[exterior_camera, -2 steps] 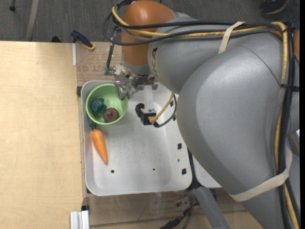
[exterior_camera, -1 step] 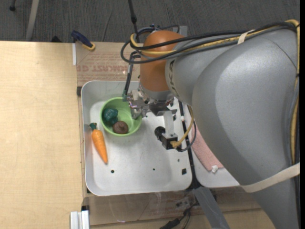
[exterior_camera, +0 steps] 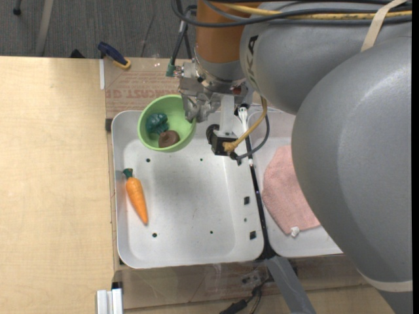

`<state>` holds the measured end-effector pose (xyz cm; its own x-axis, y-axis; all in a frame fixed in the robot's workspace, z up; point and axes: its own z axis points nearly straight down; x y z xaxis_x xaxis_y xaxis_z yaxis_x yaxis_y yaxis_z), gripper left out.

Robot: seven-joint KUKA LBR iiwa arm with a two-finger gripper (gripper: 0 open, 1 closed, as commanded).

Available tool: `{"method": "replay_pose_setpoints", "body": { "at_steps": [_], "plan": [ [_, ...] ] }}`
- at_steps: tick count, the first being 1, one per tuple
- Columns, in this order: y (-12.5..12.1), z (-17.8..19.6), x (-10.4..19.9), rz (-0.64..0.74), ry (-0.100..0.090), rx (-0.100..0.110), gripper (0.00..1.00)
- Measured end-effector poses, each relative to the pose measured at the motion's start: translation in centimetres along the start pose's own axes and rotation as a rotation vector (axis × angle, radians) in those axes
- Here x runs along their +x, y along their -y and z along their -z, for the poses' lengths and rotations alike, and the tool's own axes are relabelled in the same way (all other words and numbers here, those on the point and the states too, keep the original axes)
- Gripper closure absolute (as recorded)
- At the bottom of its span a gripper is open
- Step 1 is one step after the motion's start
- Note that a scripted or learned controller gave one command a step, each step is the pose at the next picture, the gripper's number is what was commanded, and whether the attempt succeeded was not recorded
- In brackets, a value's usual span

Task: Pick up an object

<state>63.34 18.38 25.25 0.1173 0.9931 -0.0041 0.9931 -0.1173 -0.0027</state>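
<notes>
- Two white bins sit side by side on the bench; the left bin (exterior_camera: 196, 241) carries nearly all the loose things, so it looks like the place to pick from.
- Along that bin's left wall lies a carrot (exterior_camera: 136, 198), flat, its green top toward the far end and its tip toward the near end. It lies well apart from everything else, which I judge makes it an easy candidate.
- At the bin's far left corner a green bowl (exterior_camera: 166, 123) rests tilted on the rim. Inside it are a dark green lump (exterior_camera: 156, 123) and a brown lump (exterior_camera: 169, 137), touching or nearly so; what they are I cannot tell.
- Just beside the bowl's right edge hangs the gripper (exterior_camera: 196, 106), over the far edge of the left bin, under the arm's orange band. I cannot tell how it is set, and nothing shows in its grasp.
- Judging by that position, the bowl or its contents seem the likelier target, not the carrot.
- In the right bin (exterior_camera: 308, 241) a pink cloth (exterior_camera: 288, 188) lies spread flat, partly under the arm.
</notes>
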Motion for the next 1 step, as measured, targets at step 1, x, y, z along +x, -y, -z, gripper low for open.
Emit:
{"method": "replay_pose_setpoints", "body": {
  "at_steps": [1],
  "plan": [
    [7.48,-15.41,-1.60,0.213,-0.007,-0.014,1.00]
  ]
}}
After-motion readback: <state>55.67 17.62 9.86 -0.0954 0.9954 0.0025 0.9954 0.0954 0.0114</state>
